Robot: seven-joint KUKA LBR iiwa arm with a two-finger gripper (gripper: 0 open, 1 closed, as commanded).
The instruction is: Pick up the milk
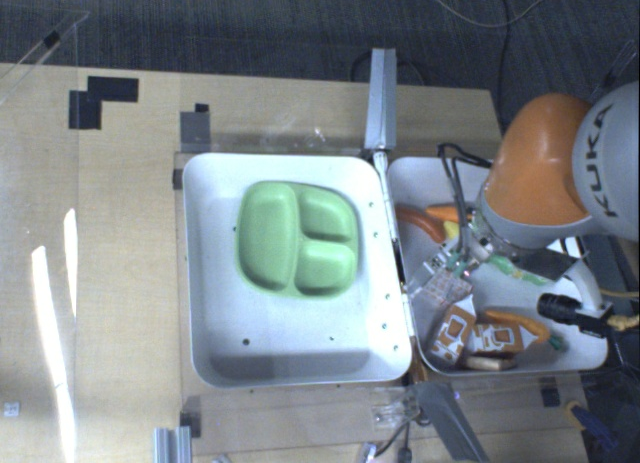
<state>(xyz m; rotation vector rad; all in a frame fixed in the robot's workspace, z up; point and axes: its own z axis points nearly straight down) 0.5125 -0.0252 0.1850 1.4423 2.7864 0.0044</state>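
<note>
The arm's orange band hangs over the right bin. Below it the gripper reaches down toward the bin's left side, among the items there. Just beneath the gripper, near the bin's front left corner, lies a small brown-and-white carton, which looks like the milk. Whether the gripper touches it is hidden from this angle. The arm hides much of this bin.
In the left bin rests a green divided plate. An orange carrot-like piece lies at the right bin's back left. A brown and orange item sits right of the carton. A metal post stands between the bins.
</note>
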